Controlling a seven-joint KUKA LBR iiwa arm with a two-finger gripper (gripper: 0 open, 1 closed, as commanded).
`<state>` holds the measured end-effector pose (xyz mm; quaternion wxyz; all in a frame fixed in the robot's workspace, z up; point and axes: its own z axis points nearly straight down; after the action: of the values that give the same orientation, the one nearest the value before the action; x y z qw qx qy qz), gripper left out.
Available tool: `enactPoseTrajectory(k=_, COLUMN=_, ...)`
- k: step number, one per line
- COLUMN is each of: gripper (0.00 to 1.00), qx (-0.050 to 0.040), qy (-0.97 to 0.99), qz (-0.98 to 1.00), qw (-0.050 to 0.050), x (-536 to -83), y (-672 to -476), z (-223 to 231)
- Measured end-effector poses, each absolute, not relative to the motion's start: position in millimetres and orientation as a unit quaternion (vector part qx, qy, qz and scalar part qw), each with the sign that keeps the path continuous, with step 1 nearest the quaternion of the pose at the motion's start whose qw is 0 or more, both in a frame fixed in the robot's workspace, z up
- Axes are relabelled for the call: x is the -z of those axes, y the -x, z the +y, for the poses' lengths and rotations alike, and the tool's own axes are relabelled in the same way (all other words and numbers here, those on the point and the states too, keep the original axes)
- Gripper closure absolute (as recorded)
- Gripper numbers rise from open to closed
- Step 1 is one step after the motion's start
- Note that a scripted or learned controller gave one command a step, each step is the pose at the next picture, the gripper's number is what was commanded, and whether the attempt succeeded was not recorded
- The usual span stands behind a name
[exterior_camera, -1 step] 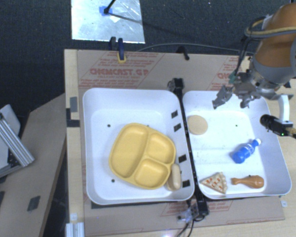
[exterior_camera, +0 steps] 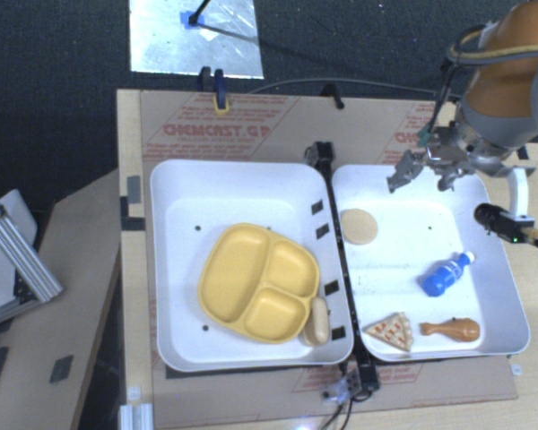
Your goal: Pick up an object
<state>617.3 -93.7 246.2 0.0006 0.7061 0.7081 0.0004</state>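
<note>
The desk (exterior_camera: 251, 119) carries two shallow white bins side by side, the left bin (exterior_camera: 175, 240) and the right bin (exterior_camera: 502, 312), their inner edges meeting along a dark seam with black clips. Above the far right corner of the right bin hangs the grey arm (exterior_camera: 511, 70) with its orange band, reaching in from the right. In the left bin, toward its near right part, lies a yellow divided tray (exterior_camera: 255, 280) with three compartments, turned at a slant. The tool (exterior_camera: 426, 173) hovers over the far edge of the right bin with its two fingers spread apart and nothing between them. Inside the right bin, a round tan cookie-like disc (exterior_camera: 360, 226) lies near the far left corner, just beside the seam. A blue bottle (exterior_camera: 446, 275) with a white cap lies on its side in the middle right of that bin. A brown toy chicken drumstick (exterior_camera: 452, 330) lies near the bin's near edge, and just left of it rests a toy pizza slice (exterior_camera: 388, 331). A small tan bread-roll shape (exterior_camera: 317, 321) touches the near right edge of the yellow tray in the left bin.
</note>
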Motion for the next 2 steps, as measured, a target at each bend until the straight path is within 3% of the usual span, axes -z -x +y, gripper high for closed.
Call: enactPoseTrajectory(k=2, gripper=0.0, qx=0.0011, qy=-0.707, qz=0.708, qw=-0.002, x=-124.7, y=-611.2, z=-85.4)
